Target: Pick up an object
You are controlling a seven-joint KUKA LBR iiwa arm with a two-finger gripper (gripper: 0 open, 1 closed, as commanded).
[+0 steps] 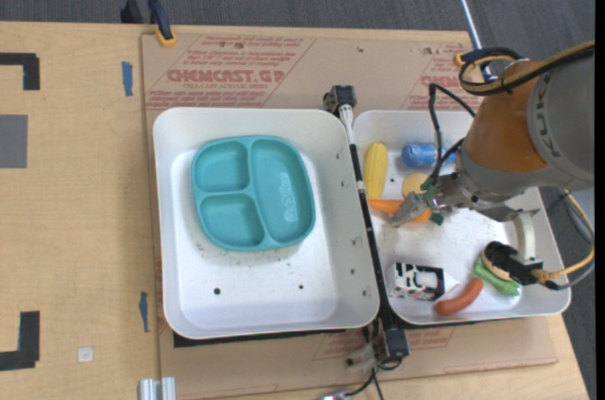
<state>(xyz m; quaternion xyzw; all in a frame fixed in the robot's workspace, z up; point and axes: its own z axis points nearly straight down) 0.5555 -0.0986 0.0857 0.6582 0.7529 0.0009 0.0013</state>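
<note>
Gripper (413, 211) is down in the right bin (548, 299), right at the orange carrot (389, 207) (corn (376, 167) just beside). Can't tell how its jaws stand. Looks like the grasp step; next it needs a clean lift.

Bright, even light falls from above, with no hard glare. The 2 white bins (255, 308) come close to washing out, their rims soft. A faint shadow rings the teal plate (253, 193), and a darker one lies under the arm (515, 138). Focus is fair, though small things in the right bin look slightly blurred.
</note>
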